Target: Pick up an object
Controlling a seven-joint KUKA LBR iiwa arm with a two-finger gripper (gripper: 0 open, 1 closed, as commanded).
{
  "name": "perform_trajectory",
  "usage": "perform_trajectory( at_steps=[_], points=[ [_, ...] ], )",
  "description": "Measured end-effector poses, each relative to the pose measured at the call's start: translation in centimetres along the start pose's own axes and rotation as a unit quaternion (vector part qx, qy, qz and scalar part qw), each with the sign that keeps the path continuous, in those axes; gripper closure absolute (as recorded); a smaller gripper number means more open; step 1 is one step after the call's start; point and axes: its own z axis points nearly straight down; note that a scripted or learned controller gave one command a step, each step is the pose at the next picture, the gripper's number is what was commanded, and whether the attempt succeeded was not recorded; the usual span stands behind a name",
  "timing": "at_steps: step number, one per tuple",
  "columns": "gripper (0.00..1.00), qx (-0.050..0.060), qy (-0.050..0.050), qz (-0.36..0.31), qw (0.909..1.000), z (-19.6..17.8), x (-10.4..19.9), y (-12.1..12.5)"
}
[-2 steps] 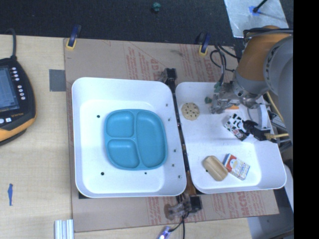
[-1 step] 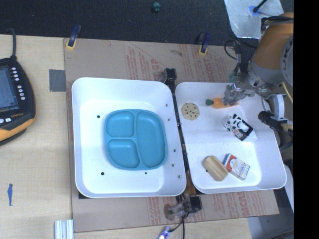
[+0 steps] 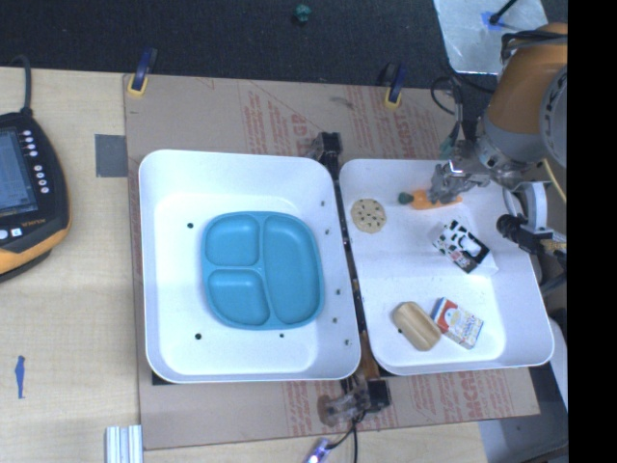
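Note:
The right bin (image 3: pixel 521 350) holds a round cookie (image 3: pixel 367 215), a small orange carrot-like piece (image 3: pixel 420 200), a black-and-white item (image 3: pixel 460 246), a tan bread roll (image 3: pixel 415 325) and a small red, white and blue carton (image 3: pixel 457 322). My gripper (image 3: pixel 447 185) is low over the bin's far edge, right beside the orange piece and partly covering its right end. The arm comes in from the upper right, its orange band (image 3: pixel 525 85) above the wrist.
The left bin (image 3: pixel 164 258) carries a blue divided plate (image 3: pixel 261 269). A black and orange teach pendant (image 3: pixel 27 193) lies on the bench at far left. Clamps (image 3: pixel 390 82) pin the cardboard sheet under both bins.

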Motion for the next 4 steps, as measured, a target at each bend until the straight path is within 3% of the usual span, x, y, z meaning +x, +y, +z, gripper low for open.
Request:
perform_trajectory(
  at_steps=[1,2,3,4],
  points=[
    [0.0,0.001,0.0,0.0,1.0,1.4,-0.8,0.0],
    [0.0,0.002,0.001,-0.001,1.0,0.2,2.3,0.0],
    [1.0,0.003,0.001,-0.002,1.0,-0.8,2.3,0.0],
    [0.0,0.003,0.001,-0.002,1.0,-0.8,2.3,0.0]
  ],
)
